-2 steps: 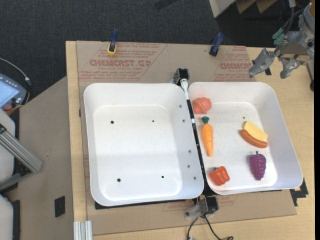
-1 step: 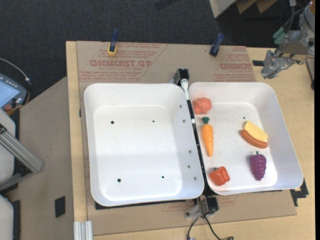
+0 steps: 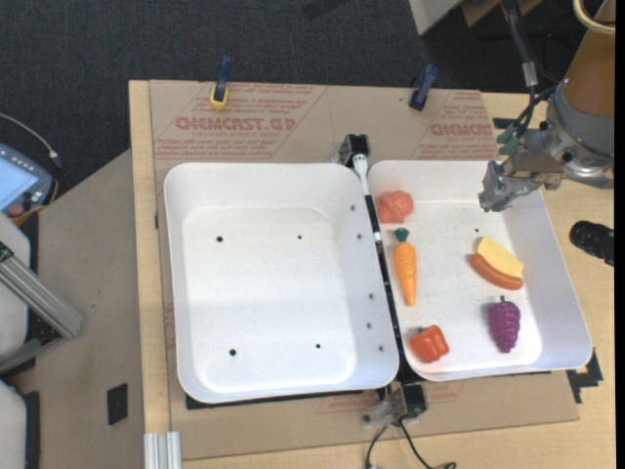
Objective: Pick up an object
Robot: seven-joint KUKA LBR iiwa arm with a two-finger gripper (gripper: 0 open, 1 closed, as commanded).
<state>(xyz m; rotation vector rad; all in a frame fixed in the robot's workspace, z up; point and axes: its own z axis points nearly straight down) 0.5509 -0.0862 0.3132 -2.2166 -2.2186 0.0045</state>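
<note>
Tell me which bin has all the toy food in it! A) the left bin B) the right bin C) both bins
B: the carrot, the purple grapes, the red pepper and the other pieces all lie in the right bin, while the left bin shows just its white floor.

The arm (image 3: 594,76) ran off the right edge, and the gripper (image 3: 496,195) fingers were too small to read.
</note>
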